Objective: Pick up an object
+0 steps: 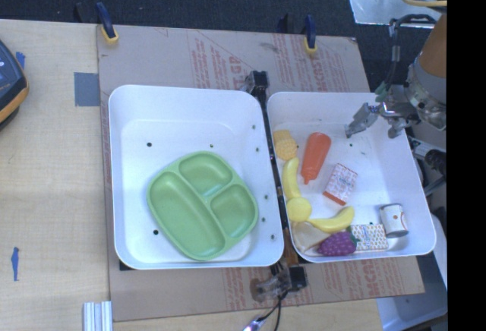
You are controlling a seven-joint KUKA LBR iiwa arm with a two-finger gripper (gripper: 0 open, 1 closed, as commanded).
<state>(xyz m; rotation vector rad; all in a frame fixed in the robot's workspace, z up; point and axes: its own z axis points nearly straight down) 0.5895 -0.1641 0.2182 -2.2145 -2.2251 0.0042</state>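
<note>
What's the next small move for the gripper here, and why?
Probably move left and descend toward the orange carrot-shaped toy. The two-finger gripper sits open above the upper right part of the right white bin with nothing between its fingers, while the toys cluster along that bin's left and lower sides. The carrot is near and has some bare floor to its right.

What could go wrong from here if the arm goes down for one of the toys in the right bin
1. The gripper sits over the right bin's far corner, apart from every toy, so a straight descent likely closes on nothing.
2. The bananas, grapes and small box crowd together; a grab there may knock neighbours.
3. The can lies beside the wall, leaving little finger room.
</note>
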